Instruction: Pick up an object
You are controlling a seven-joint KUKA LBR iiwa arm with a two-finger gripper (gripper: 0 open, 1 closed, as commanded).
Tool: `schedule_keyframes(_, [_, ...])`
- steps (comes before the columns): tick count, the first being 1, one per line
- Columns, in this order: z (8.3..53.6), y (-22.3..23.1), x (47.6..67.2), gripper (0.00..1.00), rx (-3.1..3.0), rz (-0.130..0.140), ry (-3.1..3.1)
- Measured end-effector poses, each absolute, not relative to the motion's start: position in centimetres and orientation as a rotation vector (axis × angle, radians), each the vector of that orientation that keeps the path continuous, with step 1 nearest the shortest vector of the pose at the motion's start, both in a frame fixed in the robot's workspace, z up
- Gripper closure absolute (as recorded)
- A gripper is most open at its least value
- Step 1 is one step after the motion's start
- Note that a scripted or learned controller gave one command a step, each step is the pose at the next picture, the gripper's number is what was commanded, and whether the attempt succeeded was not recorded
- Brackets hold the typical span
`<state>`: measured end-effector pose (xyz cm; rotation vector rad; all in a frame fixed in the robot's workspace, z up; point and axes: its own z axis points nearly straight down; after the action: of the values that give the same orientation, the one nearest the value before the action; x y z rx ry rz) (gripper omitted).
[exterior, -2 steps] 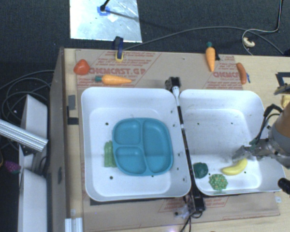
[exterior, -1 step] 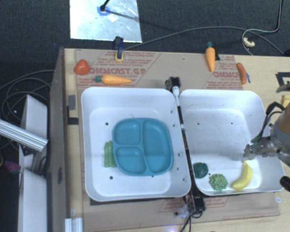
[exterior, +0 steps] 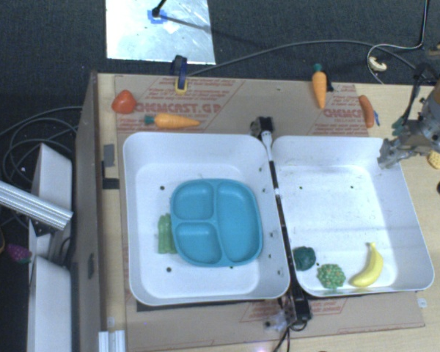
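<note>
In the right bin [exterior: 337, 196], three items lie along the near wall: a yellow banana [exterior: 369, 266], a green broccoli piece [exterior: 331, 275] and a dark teal lump [exterior: 304, 257]. The left bin [exterior: 154, 167] holds a blue divided plate [exterior: 216, 222] with a green vegetable [exterior: 165, 235] beside its left edge. My gripper [exterior: 393, 152] hangs over the far right rim of the right bin, well away from the three items. Nothing shows in its grasp.
Behind the bins, on the cardboard, lie an orange carrot [exterior: 176, 121], a red tomato [exterior: 123, 102], a second carrot [exterior: 320, 88] and a reddish carrot [exterior: 366, 110]. A blue clamp [exterior: 180, 72] grips the back edge. Cables run along the left and the back.
</note>
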<state>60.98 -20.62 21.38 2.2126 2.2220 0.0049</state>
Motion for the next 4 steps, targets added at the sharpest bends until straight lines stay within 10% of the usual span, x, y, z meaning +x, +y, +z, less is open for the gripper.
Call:
schedule_keyframes(1, [23.1, -8.0, 57.3, 1.0, 2.216, 0.003, 2.226])
schedule_keyframes(2, [19.3, -3.7, 60.1, 1.0, 2.216, 0.001, 2.228])
schedule_keyframes(3, [22.7, -6.6, 55.9, 1.0, 2.218, 0.001, 2.222])
schedule_keyframes(4, [20.7, -2.1, 57.3, 1.0, 2.217, 0.002, 2.226])
